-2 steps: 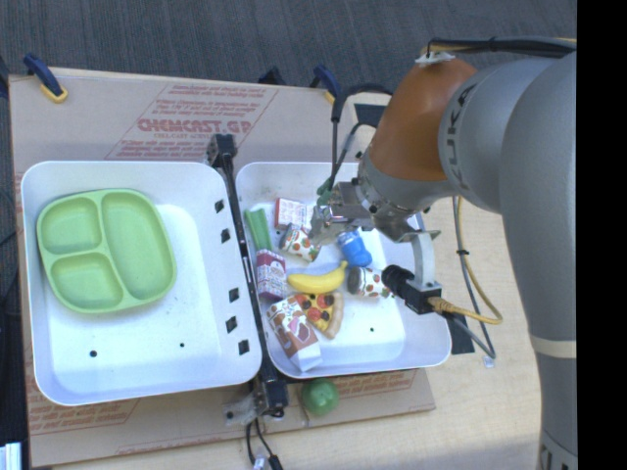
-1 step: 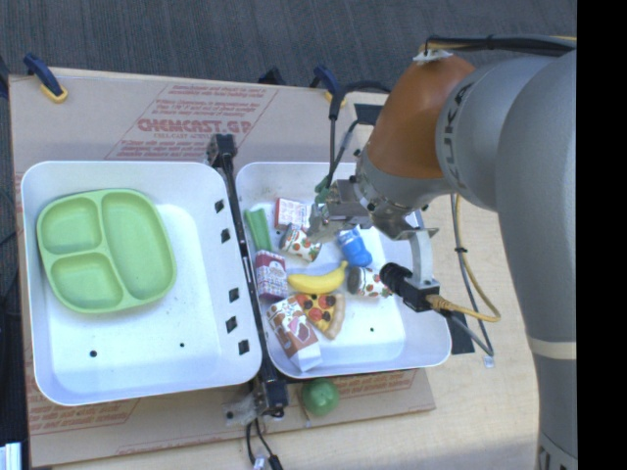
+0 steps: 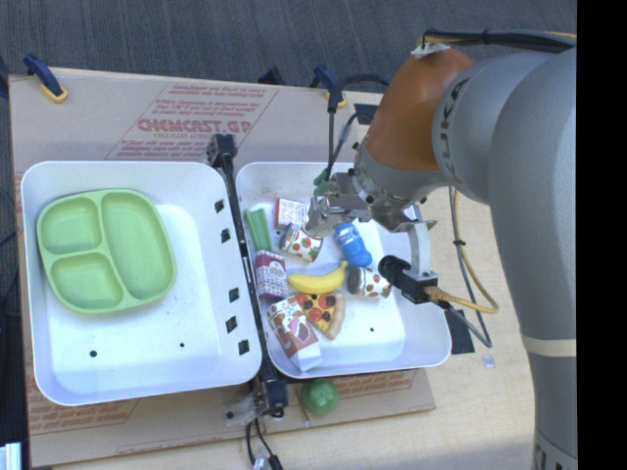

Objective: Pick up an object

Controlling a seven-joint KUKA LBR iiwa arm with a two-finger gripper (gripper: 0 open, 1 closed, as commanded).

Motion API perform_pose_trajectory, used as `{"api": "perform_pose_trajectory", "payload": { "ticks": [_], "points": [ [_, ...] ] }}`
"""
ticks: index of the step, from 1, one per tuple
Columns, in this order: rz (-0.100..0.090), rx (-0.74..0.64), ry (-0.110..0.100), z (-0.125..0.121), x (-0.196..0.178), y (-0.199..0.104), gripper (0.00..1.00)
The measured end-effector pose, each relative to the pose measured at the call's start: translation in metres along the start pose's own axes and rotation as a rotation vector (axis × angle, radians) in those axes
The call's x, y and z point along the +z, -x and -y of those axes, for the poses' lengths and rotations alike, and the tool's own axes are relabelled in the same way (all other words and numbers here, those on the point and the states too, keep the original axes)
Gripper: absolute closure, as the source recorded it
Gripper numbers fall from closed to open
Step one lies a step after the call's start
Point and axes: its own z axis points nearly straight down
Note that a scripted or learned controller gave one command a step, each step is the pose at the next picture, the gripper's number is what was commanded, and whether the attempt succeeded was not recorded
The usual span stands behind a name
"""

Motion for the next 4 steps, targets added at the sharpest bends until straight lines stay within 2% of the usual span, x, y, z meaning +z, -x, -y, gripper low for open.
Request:
{"api": "perform_pose_trajectory", "payload": {
  "ticks": [1,2,4],
  "points": [
    [-0.002,0.000,-0.001,0.0905,-0.0471,-0.0513,1.00],
    [-0.001,0.000,-0.002,0.0907,-0.0467,-0.0508,0.00],
    [-0.001,0.000,-0.002,0.0907,-0.0467,-0.0508,0.00]
  ]
}}
